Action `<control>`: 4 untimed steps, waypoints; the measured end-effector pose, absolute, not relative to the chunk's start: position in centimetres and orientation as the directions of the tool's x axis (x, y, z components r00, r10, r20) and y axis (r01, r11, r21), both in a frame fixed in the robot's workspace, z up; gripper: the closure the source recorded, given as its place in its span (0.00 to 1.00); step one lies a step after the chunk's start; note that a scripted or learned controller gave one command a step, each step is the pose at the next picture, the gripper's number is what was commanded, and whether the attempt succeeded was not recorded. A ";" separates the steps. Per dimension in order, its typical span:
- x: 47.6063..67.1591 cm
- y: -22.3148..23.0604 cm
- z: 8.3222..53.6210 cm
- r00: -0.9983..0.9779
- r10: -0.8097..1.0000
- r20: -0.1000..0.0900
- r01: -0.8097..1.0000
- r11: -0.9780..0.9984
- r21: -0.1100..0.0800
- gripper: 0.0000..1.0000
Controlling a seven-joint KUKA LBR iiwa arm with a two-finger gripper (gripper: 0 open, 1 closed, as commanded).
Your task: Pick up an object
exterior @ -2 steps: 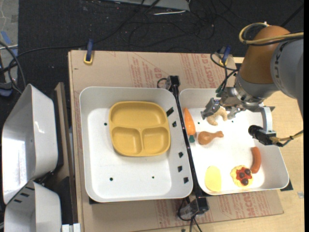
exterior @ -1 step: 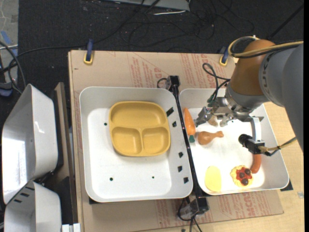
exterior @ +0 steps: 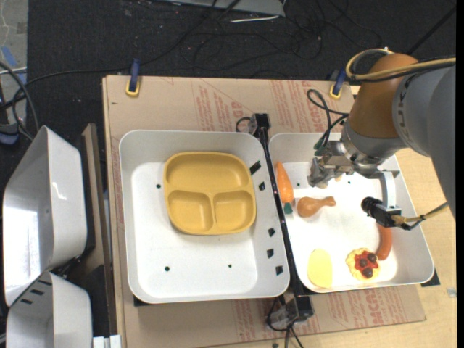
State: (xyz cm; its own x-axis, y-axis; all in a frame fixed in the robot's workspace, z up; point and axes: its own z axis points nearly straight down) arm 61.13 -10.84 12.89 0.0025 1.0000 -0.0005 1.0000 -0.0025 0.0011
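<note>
My gripper hangs over the back left part of the right bin. Just below it in the view lies a brown toy drumstick, apart from the gripper. An orange carrot lies along the bin's left wall, to the gripper's left. A reddish sausage rests at the front right. Beside it sits a small yellow disc with dark red berries, and a pale yellow oval piece lies near the front wall. I see nothing held in the gripper.
The left bin holds a yellow divided plate. A black divider strip separates the two bins. White tubs stand off the bench at the left. Cables lie behind the bench.
</note>
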 end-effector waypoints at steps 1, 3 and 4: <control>61.4 -11.0 19.3 -0.002 1.000 -0.001 1.000 0.002 0.006 1.00; 60.2 -6.2 22.8 -0.007 1.000 0.001 1.000 0.007 -0.002 1.00; 59.4 -0.8 23.9 -0.008 1.000 0.002 1.000 0.008 0.000 1.00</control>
State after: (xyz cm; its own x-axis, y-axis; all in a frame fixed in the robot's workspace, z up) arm 59.38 -0.77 23.93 -0.0084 1.0000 0.0016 1.0000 0.0084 -0.0004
